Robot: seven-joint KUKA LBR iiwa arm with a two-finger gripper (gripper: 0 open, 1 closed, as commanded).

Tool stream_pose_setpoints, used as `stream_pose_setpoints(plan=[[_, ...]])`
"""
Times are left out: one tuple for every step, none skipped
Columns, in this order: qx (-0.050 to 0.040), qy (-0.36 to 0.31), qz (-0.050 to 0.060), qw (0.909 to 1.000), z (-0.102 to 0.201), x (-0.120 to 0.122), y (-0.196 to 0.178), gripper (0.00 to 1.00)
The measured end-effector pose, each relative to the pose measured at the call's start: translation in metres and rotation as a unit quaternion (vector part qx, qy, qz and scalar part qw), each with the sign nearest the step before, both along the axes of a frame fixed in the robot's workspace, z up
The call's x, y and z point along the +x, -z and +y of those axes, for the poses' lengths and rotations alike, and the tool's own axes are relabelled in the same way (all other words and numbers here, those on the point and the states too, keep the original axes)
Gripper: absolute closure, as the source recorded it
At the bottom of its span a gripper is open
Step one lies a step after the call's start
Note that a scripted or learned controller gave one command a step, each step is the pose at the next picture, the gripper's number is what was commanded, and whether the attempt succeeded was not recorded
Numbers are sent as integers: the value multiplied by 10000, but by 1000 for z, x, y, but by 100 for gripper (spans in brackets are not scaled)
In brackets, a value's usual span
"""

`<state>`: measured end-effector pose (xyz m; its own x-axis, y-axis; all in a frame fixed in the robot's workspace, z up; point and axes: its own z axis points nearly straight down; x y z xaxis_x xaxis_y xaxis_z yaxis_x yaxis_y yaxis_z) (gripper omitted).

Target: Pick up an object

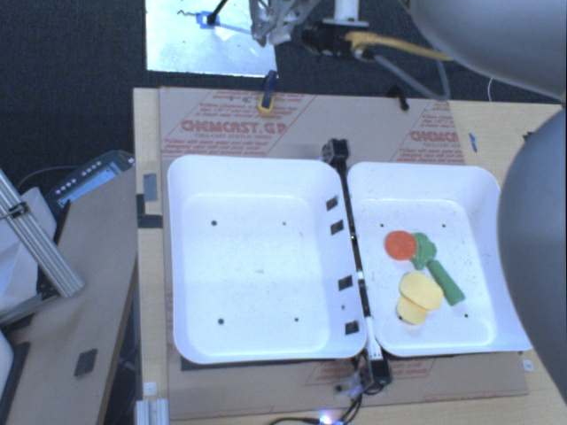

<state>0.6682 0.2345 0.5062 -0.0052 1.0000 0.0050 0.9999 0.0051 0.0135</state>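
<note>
Left bin [257, 264]: bare white floor. Gripper [273, 27] high at top of view, well apart from both bins; finger state cannot tell. Right bin [425, 193]: orange disc [400, 244] touching green piece [436, 268], yellow piece [418, 296] just beside. Best plan: move over right bin, target yellow piece at cluster's near end, descend straight, avoid nudging neighbours.

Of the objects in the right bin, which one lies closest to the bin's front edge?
The yellow piece; the orange disc and green piece sit farther back.
</note>
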Motion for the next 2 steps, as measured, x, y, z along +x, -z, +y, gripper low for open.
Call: stream_pose_setpoints(plan=[[-14, 17, 40, 10000, -11, 0, -31, 100], [-34, 52, 80, 9999, -86, 1, 12, 100]])
